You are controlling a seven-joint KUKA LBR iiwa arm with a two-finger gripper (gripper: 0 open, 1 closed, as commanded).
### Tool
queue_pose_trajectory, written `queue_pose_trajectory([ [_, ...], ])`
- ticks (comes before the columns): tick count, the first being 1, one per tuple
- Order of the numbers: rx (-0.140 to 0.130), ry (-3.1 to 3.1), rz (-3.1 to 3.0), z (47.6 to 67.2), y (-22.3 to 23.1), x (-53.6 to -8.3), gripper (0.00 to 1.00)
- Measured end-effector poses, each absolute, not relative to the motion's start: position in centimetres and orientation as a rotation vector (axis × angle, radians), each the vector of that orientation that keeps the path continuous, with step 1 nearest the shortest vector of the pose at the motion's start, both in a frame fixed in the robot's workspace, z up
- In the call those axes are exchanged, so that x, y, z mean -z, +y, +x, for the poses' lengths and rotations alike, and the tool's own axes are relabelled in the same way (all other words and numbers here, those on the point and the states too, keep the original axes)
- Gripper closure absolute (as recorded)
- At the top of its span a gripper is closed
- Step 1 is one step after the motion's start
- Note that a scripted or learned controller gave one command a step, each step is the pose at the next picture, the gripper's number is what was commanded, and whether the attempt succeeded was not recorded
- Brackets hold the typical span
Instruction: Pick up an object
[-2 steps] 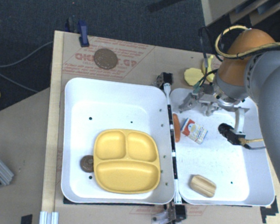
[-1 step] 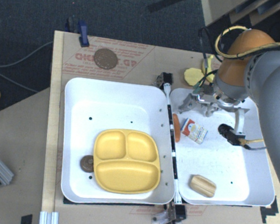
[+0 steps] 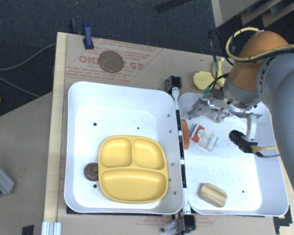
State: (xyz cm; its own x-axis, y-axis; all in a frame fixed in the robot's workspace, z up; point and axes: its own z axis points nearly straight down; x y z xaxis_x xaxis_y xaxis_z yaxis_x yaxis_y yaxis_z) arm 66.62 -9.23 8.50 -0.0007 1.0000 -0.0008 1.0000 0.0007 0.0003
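Picking is not yet done. The gripper (image 3: 218,110) is seen at the upper right, over the right bin (image 3: 243,203), but how far it is opened cannot be told, and nothing is seen held. A small red and white packet (image 3: 203,137) is found just below it. A lower reach is needed next.

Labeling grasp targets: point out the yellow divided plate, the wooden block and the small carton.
yellow divided plate (image 3: 133,168), camera view, on the ridge between its compartments
wooden block (image 3: 212,195), camera view, middle of its top face
small carton (image 3: 204,138), camera view, middle of its printed face
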Motion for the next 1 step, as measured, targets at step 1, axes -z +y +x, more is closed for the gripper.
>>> queue_pose_trajectory([
  [1, 0.0, 2.22, 2.22, 66.66, -9.46, -8.49, 0.0],
])
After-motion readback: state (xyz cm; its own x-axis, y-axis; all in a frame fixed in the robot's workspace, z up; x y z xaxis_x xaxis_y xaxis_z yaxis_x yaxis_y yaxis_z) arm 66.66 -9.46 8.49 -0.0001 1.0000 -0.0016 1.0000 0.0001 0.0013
